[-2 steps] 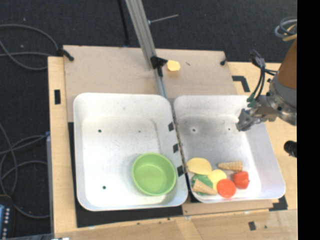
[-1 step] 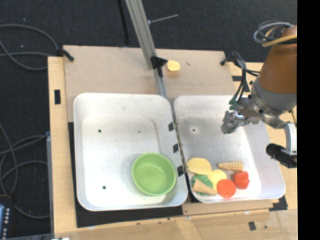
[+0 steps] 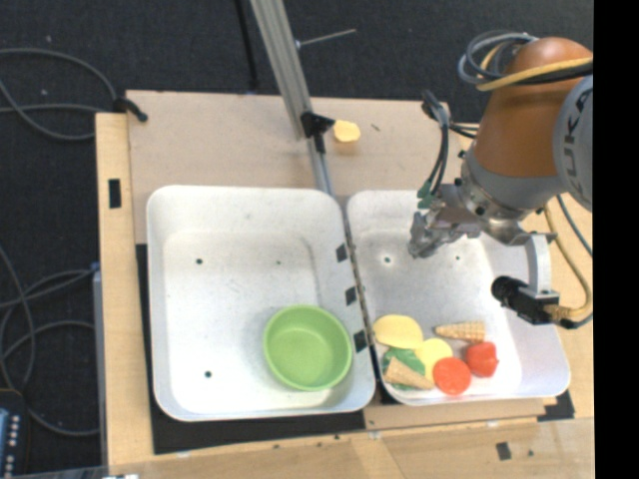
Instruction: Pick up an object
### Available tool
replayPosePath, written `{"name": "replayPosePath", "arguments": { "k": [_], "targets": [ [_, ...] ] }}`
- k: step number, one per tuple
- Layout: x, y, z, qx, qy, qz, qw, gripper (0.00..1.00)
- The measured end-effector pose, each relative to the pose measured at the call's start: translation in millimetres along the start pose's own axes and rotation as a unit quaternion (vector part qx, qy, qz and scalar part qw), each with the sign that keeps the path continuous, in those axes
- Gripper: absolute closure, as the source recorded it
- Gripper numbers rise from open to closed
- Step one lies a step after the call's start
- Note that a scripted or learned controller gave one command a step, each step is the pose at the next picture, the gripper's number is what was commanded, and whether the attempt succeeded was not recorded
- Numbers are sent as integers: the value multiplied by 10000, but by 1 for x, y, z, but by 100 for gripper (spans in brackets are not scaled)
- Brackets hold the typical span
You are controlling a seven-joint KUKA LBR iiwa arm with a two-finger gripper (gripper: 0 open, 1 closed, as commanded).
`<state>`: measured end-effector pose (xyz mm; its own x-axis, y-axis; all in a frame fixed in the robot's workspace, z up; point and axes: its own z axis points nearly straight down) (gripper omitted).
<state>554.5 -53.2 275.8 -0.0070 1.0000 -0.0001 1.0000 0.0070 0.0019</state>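
The toys look light, hard and slippery, best pinched across narrow sides; whether the gripper is parted cannot be told.

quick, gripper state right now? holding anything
gripper: cannot be told; it hangs over the bare upper part of the right bin, apart from the toy food pile at the bin's near end.
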Motion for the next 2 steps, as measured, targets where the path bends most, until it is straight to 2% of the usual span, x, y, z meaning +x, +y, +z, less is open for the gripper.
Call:
{"name": "replayPosePath", "arguments": {
  "k": [1,2],
  "targets": [
    [48,15,10,5,-4,5,10000,100],
    [102,8,24,14,0,2,10000,100]
  ]
}}
